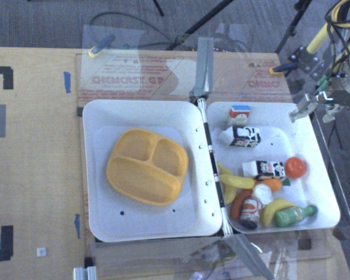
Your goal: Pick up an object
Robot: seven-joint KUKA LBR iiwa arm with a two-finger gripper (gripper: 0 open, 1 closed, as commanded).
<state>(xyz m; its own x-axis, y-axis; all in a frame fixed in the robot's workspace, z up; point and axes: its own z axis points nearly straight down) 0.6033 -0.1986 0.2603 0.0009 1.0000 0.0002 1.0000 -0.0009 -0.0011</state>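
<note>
The pickable things are lying crowded in the right-hand shallow white bin (pixel 324 174): a round red tomato-like toy (pixel 296 167) sitting by a small black-and-white carton (pixel 270 168), a yellow plastic banana (pixel 235 181) resting against the divider, and a green plastic bottle (pixel 294 215) leaning at the near rim. They are likely heaped there as a stock of targets. The left-hand white bin (pixel 99 156) is carrying a yellow divided plastic tray (pixel 147 165), probably as a drop place. The claw (pixel 315 101) is hanging over the right bin's far corner, well apart from the toys; I cannot tell how it is set.
</note>
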